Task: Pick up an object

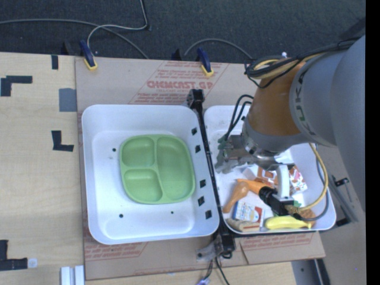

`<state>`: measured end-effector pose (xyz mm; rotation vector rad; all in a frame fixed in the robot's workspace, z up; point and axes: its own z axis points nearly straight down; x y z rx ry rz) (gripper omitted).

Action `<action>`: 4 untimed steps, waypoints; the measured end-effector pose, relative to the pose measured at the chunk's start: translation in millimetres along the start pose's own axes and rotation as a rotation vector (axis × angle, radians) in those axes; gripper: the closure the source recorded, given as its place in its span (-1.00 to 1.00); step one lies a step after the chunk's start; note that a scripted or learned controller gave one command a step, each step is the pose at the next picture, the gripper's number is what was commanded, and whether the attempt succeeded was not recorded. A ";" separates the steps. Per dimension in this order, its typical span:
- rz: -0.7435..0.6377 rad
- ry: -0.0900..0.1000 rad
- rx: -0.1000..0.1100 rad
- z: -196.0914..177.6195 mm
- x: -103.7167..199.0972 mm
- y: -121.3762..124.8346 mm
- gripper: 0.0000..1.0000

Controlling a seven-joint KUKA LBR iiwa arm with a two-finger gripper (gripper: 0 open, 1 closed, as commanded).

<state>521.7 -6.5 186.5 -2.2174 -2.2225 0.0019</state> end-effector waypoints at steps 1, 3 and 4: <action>0.001 0.000 0.000 0.0 -0.4 0.0 -1.00; 0.002 -0.002 -0.006 100.1 -97.0 4.2 -1.00; 0.002 -0.003 -0.004 -21.1 -138.2 63.8 -1.00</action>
